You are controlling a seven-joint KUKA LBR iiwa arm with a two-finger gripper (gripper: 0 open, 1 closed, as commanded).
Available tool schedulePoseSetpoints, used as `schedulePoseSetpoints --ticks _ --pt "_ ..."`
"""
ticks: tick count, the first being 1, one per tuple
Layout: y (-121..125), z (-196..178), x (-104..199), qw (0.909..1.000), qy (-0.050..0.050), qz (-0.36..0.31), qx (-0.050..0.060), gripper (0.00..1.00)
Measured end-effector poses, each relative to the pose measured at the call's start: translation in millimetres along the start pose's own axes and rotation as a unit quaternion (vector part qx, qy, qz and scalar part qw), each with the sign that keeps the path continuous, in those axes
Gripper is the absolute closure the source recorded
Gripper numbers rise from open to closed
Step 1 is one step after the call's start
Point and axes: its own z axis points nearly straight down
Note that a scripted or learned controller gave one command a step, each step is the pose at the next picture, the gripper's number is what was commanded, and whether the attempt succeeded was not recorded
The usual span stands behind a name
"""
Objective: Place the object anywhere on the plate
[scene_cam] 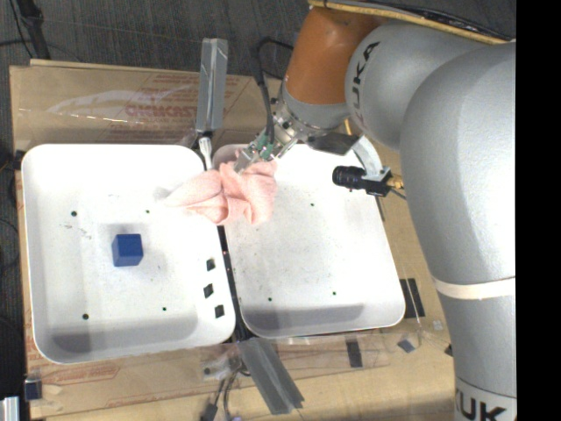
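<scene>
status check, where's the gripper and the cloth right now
Gripper at top of pink cloth. Cloth draped over the wall between the bins. Blue block in left bin, apart.

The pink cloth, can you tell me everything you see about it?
The pink cloth looks soft and crumpled, bunched into folds rather than spread flat. It lies draped across the divide where the two white bins meet, one corner trailing into the left bin, the thicker part hanging into the right bin. The gripper sits right at its top edge, seemingly touching it. The cloth is well apart from the blue cube.
</scene>
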Motion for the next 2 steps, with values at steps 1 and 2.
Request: schedulePoseSetpoints --ticks 1,2 --pt "1 -40 0 1.0 0.0 -0.002 0.0 1.0" --pt "13 -32 54 0.9791 0.001 -0.203 0.001 1.0"
